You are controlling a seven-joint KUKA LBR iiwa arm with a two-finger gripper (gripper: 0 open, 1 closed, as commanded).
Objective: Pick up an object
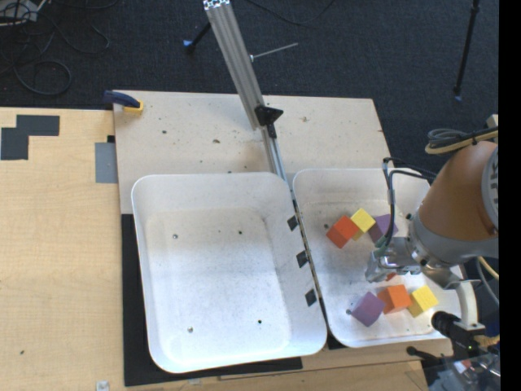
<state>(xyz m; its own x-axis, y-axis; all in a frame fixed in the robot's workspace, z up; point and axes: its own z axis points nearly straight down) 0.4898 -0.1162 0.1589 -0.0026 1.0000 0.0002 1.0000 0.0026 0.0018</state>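
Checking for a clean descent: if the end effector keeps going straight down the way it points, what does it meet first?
Probably the bare floor of the right bin, in the gap between the two block clusters. The end effector hangs just above the orange block, so it might clip that; depth is unclear.
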